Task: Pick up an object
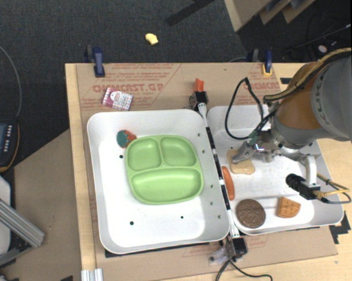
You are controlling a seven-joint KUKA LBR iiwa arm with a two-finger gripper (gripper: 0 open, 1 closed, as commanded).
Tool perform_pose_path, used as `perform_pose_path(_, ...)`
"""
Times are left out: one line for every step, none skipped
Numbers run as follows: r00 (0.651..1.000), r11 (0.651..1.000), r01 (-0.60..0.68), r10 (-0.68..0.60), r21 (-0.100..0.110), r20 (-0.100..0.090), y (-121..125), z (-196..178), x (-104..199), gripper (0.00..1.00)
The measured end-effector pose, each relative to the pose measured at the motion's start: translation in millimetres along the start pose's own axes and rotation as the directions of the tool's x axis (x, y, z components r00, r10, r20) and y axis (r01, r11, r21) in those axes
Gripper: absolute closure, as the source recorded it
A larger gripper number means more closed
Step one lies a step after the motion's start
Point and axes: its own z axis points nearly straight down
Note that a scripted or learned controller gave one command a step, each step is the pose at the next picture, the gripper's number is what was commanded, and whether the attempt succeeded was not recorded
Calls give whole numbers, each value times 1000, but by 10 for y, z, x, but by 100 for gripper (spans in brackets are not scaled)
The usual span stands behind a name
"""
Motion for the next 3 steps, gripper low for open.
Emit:
perform_pose_path(1000, 1000, 2, -2, -3, 2, 590, 4, 90, 0)
perform_pose_path(1000, 1000, -1, 1, 0, 2, 575, 0, 145, 0)
perform_pose_path(1000, 1000, -1, 1, 1, 0, 564, 1, 100, 0)
